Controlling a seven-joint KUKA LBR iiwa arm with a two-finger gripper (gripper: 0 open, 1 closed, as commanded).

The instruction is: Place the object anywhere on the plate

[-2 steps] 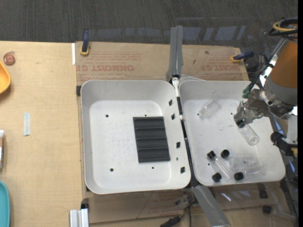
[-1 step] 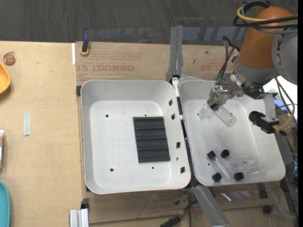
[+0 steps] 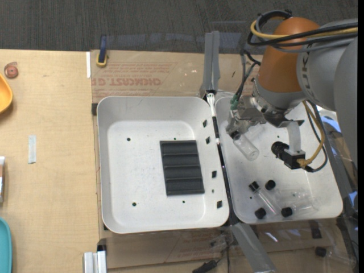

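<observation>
Where the bench comes nearest the camera, the right bin (image 3: 335,201) holds a scatter of small parts along its front edge: two black pieces (image 3: 260,213) near the rim, a slim clear tube (image 3: 265,198) lying at a slant between them, and two more black knobs (image 3: 269,184) just behind it. Further back, in the left bin (image 3: 114,169), a black ridged plate (image 3: 182,168) lies flat near the middle with nothing resting on it. Beyond that, in the right bin, a clear vial (image 3: 248,148) lies tilted close to the bin's left wall, well apart from the plate. The gripper (image 3: 236,124) hangs directly above the vial's far end; whether the claw is clenched, released or grasping the vial cannot be told from this angle. Behind it rises the arm's orange band (image 3: 284,53), and a sheet of cardboard (image 3: 136,75) lies past the bins.
</observation>
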